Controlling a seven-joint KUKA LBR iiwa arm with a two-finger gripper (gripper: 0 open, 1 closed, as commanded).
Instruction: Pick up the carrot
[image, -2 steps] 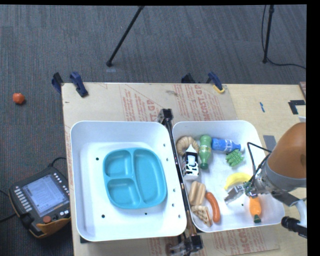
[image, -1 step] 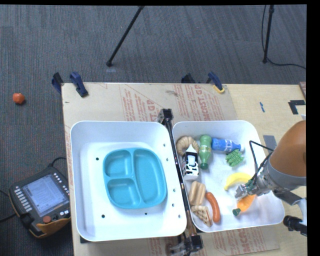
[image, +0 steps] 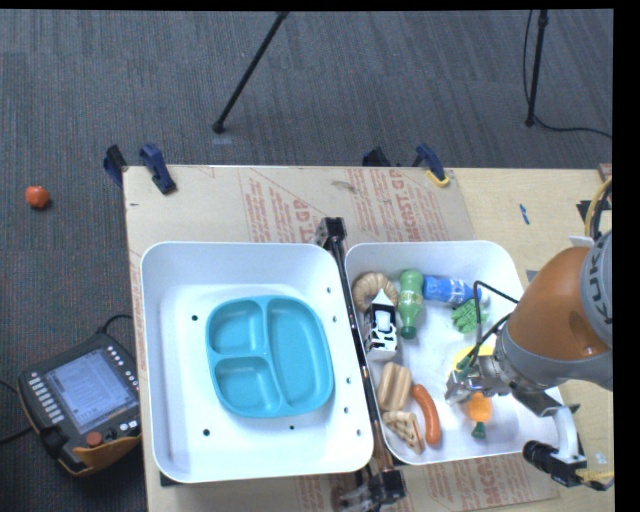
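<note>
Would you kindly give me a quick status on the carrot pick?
Gripper low in right bin, just above carrot. Carrot lying on bin floor near front right. Sausage left of it, apart.

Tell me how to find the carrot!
Look in the right-hand bin, down in its lower right corner under the gripper. The carrot is small and orange with a green tip, rounder and brighter than the long reddish sausage to its left.
</note>
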